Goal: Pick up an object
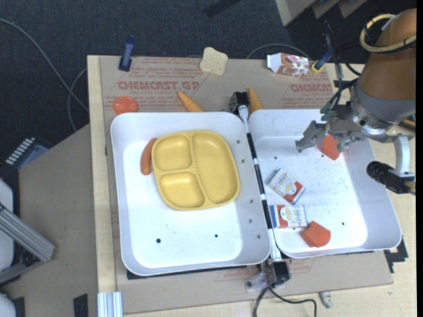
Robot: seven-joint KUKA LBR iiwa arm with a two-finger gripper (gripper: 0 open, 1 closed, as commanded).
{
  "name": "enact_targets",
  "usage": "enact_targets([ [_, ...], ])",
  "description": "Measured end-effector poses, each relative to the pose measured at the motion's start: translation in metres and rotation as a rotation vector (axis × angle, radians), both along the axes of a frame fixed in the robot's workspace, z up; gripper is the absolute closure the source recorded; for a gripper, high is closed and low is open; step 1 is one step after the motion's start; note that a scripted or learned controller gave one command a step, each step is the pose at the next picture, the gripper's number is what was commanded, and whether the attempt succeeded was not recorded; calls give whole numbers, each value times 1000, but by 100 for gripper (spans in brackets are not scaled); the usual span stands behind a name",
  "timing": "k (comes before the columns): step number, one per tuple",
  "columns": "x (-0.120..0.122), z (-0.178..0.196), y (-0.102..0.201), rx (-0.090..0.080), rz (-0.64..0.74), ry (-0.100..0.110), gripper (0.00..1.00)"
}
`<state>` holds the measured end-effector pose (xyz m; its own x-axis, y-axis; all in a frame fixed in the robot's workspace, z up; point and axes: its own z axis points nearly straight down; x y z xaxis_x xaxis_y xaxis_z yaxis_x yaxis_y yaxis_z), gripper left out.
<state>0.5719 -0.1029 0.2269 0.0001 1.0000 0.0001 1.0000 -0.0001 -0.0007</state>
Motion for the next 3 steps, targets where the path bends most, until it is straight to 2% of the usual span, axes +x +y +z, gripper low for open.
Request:
enact_targets([
  [1, 77, -32, -61, -2, -1, -1, 0],
  [2, 76, -128, -97, -4, 2, -11, 0],
  [3, 77, -116, -98, -8, 2, -17, 100],
])
